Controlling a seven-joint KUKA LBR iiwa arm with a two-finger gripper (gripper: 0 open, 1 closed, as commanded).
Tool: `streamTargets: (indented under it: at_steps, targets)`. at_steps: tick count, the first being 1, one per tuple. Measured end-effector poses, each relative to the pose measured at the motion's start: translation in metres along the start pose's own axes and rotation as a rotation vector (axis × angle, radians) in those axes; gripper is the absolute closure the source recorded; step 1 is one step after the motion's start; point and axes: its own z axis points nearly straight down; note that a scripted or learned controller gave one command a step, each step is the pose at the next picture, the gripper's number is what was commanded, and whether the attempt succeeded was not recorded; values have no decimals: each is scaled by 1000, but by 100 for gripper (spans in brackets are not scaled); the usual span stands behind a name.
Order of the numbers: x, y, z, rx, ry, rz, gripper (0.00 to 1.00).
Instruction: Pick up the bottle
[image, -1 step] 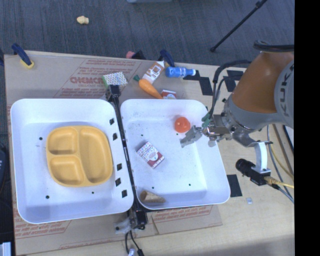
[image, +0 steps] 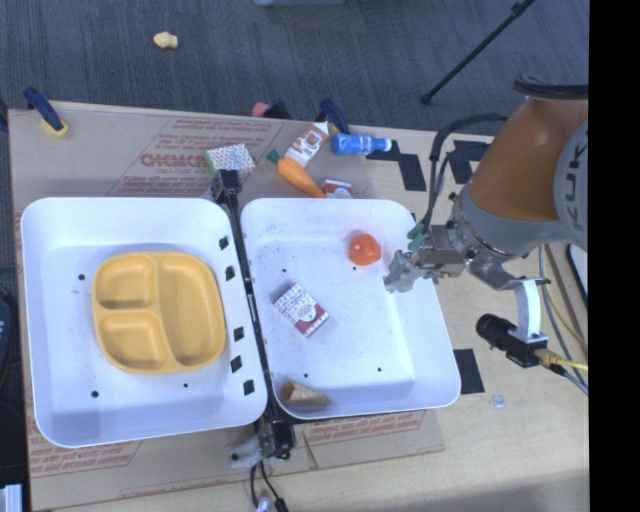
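The bottle (image: 361, 145) lies on its side on the bench beyond the right bin (image: 430, 345), long axis running left-right. The gripper (image: 400, 272) hangs over that bin's right edge, nearer than the bottle; whether it grips anything I cannot tell.

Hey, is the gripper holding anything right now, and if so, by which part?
Nothing is seen held. The gripper sits over the right bin's right edge with nothing visible between its fingers; the bottle lies on the bench behind the bins.
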Motion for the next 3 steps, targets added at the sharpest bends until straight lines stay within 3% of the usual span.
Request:
streamTargets:
  at_steps: [1, 2, 3]
  targets:
    - [-26, -36, 131, -1, 0, -80, 100]
    - [-56, -36, 44, -6, -2, -109, 100]
    - [-46, -36, 127, -1, 1, 132, 100]
